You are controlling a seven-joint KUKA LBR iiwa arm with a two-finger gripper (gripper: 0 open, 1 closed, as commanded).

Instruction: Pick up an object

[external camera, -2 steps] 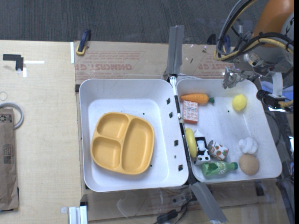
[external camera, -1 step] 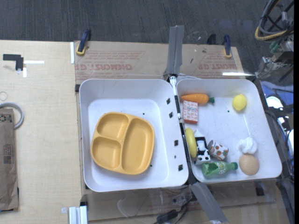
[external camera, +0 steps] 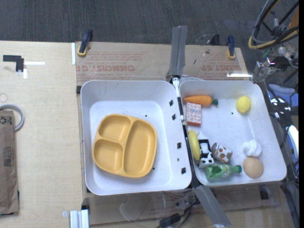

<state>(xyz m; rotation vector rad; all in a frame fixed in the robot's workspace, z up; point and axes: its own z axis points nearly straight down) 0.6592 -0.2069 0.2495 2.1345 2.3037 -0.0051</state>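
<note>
Red "CHEMCAST" lettering on cardboard (external camera: 142, 61) behind bins. Yellow divided plate (external camera: 125, 145) in left bin (external camera: 90, 94). Right bin (external camera: 266, 103): carrot (external camera: 198, 99), lemon (external camera: 243, 104) near far edge.

A brown cardboard sheet (external camera: 156, 61) lies behind the two bins. Two blue clamps (external camera: 85, 42) grip its far edge. Left of it, a brown paper bag (external camera: 7, 160) lies flat, beside what may be a grey ring (external camera: 16, 115).

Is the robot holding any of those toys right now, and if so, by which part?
Nothing is held. The carrot, lemon, banana, green bottle and egg all lie loose in the right bin.
</note>
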